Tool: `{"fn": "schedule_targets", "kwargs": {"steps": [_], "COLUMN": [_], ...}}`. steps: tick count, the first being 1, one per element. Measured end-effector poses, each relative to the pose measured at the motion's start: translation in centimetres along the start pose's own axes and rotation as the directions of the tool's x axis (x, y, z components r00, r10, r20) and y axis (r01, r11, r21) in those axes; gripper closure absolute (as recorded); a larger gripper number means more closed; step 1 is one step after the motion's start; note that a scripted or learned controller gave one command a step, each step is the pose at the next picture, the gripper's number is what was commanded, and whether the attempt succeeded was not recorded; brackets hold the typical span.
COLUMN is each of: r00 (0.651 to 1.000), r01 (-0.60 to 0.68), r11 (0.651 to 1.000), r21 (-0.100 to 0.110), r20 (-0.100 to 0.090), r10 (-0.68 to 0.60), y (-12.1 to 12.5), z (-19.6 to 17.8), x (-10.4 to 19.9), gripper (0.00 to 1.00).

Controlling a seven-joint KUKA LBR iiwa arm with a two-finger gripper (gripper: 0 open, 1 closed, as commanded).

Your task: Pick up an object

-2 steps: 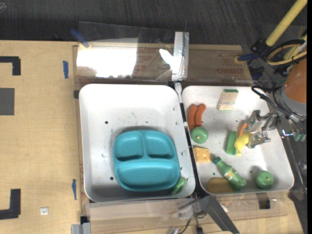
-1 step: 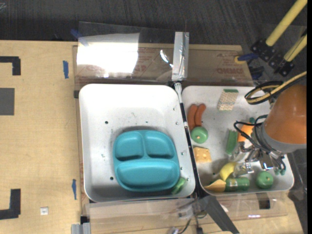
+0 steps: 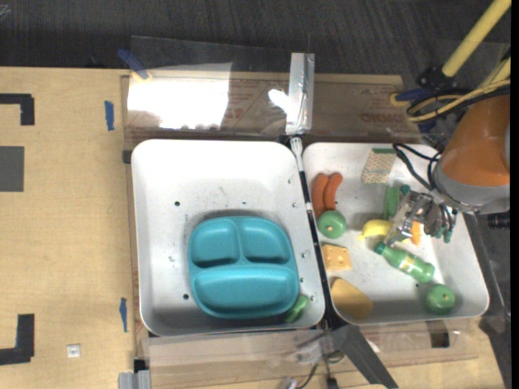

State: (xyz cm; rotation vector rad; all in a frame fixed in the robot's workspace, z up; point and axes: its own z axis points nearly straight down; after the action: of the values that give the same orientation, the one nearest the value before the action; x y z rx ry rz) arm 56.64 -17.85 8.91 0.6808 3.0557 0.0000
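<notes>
Underneath everything, a tan bench (image 3: 65, 217), with blue tape marks along its left part.

On it, two white bins side by side, long edges touching down the middle.

Left bin (image 3: 162, 177): upper half bare white floor, open room from rim to rim. Lower half taken by a teal divided tray (image 3: 242, 266), close to the near rim, with narrow strips free at left and right. Wedged between tray and bottom right corner, a small green piece (image 3: 298, 305).

Right bin (image 3: 470, 274): crowded along its left wall and centre, with bare floor toward the right wall and the upper middle.

Reaching in from the right, the grey arm with its orange band (image 3: 482, 144), over the bin's upper right corner.

Below it, the gripper (image 3: 418, 217), down over the middle of the right bin, just above the green bottle (image 3: 405, 263) and just right of the lemon (image 3: 375, 230). Open or closed: cannot tell, too much clutter and blur there. Nothing clearly held.

Green bottle lying tilted, slanting down to the right.

Near the left wall, top to bottom: two orange sausages (image 3: 328, 189), a green apple (image 3: 331, 223), a yellow cheese square (image 3: 336, 258), a tan wedge (image 3: 350, 296) hard against the near rim.

Near the far rim, a beige square (image 3: 378, 167).

Near the bottom right corner, a second green apple (image 3: 440, 298), apart from the wall.
</notes>
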Motion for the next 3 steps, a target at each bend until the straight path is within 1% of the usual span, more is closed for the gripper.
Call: {"fn": "schedule_targets", "kwargs": {"steps": [1, 2, 3], "r00": [1.0, 0.996, 0.986], "r01": [-0.025, 0.084, 0.168], "r11": [1.0, 0.996, 0.986], "r21": [-0.003, -0.001, -0.002], "r20": [0.004, -0.002, -0.001], "r10": [0.025, -0.084, -0.168], "y": [4.5, 9.7, 12.9], "z": [-12.6, -14.6, -18.7], "x": [4.1, 2.5, 0.8], "gripper": [1.0, 1.0, 1.0]}}
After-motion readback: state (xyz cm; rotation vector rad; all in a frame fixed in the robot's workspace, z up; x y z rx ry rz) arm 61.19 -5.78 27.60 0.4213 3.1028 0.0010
